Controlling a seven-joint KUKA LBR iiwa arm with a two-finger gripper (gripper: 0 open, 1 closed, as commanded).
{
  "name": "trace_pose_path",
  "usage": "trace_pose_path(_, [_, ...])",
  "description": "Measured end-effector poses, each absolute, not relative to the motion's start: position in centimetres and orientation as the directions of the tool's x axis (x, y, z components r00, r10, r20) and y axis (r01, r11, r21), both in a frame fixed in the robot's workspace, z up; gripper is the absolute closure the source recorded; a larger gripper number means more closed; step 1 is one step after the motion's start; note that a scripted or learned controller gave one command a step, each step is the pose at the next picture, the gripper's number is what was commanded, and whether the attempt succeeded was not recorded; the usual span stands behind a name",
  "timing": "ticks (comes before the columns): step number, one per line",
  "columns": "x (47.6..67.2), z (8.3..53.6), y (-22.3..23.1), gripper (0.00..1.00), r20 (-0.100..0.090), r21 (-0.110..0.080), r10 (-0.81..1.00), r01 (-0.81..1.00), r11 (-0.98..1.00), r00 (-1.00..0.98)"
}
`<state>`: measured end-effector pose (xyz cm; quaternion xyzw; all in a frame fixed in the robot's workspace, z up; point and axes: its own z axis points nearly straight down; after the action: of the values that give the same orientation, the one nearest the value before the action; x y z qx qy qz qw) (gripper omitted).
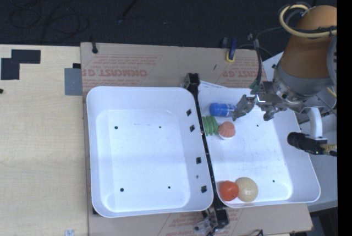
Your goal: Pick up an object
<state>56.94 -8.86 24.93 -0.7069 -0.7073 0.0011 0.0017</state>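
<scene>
Jaws of the gripper (254, 108) look spread apart, with nothing between them, hovering over the upper part of the right bin, one finger reaching toward the blue item and the other pointing right. That spacing suits a descent onto one of the small things just to their left, so I judge the pick is not yet made.

Going from the left of the frame: the pale wooden worktop (38, 136) carries a cardboard sheet (143, 67), and on it sit the two bins. The left bin (93, 147) comes first. A black divider strip (201, 141) runs between the two rims.

Just right of that strip, in the upper left corner of the right bin (297, 174), lie three things close together: a green ribbed piece (209, 125) against the wall, a blue cylinder (222, 110) above it, and a pinkish ball (226, 130) touching or nearly touching the green piece. They are the nearest candidates for the pick, but their crowding and the bin wall beside them may leave little room for a finger to slip in.

At the bottom edge of the same bin sit a red ball (229, 190) and a cream ball (247, 188), side by side and pressed to the lower wall, well apart from the gripper.
</scene>
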Motion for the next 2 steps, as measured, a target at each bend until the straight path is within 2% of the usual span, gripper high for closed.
trace_pose_path(1, [63.2, 7.9, -13.4, 0.00, -0.002, -0.005, 1.000, 1.000, -0.001, 0.001])
trace_pose_path(2, [63.2, 9.7, -13.4, 1.00, 0.000, -0.003, 1.000, 1.000, -0.006, 0.006])
